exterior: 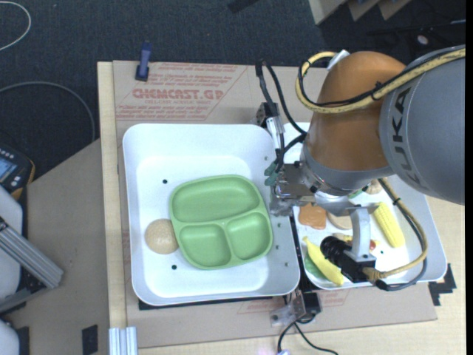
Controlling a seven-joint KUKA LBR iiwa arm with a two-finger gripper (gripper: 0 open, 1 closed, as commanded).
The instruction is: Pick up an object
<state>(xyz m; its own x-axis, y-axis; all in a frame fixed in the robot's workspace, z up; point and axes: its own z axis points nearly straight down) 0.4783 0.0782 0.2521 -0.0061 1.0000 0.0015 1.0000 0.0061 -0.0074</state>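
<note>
Two shallow white bins sit side by side on the tabletop [74, 220], and I start at the edge nearest the camera. In the near corner of the right bin [434, 248] lies a yellow curved piece [323, 261] (banana-shaped, as far as I can judge), close to the wall that the two bins share. Level with it in the left bin [137, 168], a tan round item [159, 237] rests on the floor of the bin, touching the left rim of a green divided plate [220, 220]. The plate lies flat and takes up the middle of that bin, with its two small compartments towards me and the long one beyond.

A little farther back in the right bin, an orange-brown piece [313, 217] lies near the shared wall, and a yellow corn cob [389, 224] lies towards the bin's right side, well apart from it. The hand [281, 191] hangs over the shared wall, just beside the plate's right edge. The wrist hides it from above, so I cannot tell whether it is apart or together, and I see nothing gripped in it.

Above it, the arm [436, 132] with its orange band [355, 117] covers the far half of the right bin. Beyond the bins lies a brown sheet with red lettering [177, 87], and a blue clip [143, 63] sits on its far edge.
</note>
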